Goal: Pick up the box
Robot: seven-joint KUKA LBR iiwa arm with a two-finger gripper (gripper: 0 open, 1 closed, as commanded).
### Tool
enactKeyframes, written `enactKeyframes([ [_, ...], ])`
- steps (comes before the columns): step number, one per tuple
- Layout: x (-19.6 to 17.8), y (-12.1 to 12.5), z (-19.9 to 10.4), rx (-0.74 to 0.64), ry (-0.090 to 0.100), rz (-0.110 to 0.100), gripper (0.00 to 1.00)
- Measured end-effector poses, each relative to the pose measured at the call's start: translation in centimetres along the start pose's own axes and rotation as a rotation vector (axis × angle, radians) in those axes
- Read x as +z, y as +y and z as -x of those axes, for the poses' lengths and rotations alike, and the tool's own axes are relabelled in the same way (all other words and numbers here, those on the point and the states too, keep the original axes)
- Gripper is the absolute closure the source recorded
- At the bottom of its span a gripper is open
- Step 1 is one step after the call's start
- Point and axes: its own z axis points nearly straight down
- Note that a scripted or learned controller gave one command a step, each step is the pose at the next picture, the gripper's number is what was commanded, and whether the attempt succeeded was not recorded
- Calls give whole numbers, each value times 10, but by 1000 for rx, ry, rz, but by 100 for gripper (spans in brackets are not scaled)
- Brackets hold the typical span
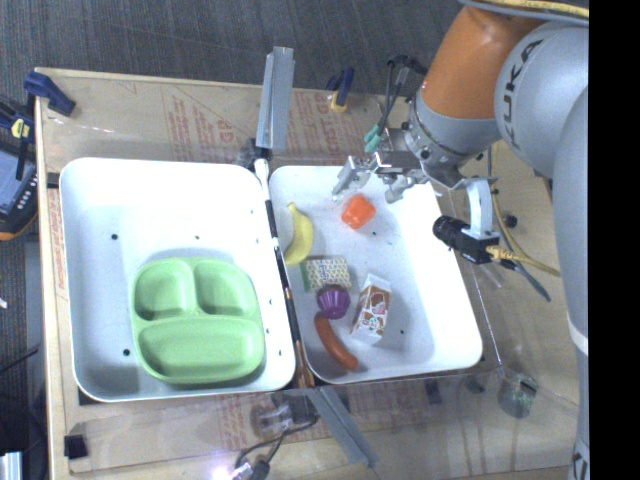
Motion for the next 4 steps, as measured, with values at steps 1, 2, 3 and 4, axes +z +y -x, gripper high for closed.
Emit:
enactKeyframes([
  [1,113,-28,-16,-250,0,-1,0],
  [2,180,-47,1,-305,-4,10,0],
  [3,122,-97,59,-358,-1,4,0],
  [4,165,-47,8,-386,-1,2,0],
])
